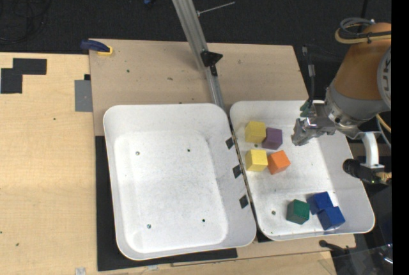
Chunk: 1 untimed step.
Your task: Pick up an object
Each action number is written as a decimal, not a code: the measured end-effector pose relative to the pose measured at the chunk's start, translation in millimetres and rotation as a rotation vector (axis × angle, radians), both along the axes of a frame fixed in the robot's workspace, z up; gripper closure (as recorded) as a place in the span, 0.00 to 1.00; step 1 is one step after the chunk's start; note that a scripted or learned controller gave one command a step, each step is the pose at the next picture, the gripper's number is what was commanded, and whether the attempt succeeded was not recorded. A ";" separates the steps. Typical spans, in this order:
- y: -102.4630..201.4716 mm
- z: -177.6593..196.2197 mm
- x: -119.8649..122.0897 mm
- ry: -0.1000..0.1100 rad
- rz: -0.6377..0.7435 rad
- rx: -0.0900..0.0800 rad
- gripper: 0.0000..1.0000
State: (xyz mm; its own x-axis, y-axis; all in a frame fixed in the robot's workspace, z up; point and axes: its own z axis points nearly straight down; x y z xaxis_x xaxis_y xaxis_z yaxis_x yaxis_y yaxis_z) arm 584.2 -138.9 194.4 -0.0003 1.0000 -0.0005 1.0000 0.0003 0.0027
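Purple block point(273, 137) | tool point(303, 132) just right of it | finger spread unclear

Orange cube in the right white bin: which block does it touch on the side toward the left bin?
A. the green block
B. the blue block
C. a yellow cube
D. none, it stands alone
C: the orange cube sits against the lower yellow cube, while the green block and the blue block lie apart near the bin's front edge.
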 end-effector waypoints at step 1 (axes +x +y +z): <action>-1.4 14.6 -0.1 0.003 0.001 0.001 1.00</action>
